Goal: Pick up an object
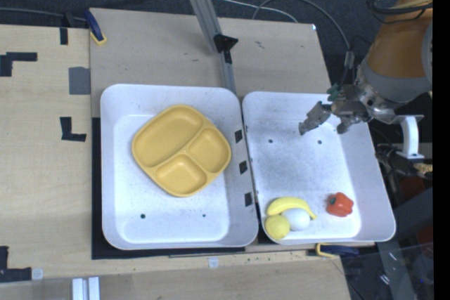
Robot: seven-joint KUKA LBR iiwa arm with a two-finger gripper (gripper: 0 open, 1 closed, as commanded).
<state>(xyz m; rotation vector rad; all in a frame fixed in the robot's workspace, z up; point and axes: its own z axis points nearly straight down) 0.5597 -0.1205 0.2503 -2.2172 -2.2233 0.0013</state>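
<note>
A banana (290, 205), a yellow lemon (277, 226) and a white egg (299, 219) cluster touching near the right bin's front; a red pepper (339, 204) lies just right.

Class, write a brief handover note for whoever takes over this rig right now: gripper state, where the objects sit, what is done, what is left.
Gripper: open, holding nothing, above the upper part of the right bin.
Objects: banana, lemon, white egg clustered at the right bin's near edge; red pepper just to their right. Yellow tray in the left bin.
Done: nothing picked.
Left: move to an object, grasp, lift.
</note>
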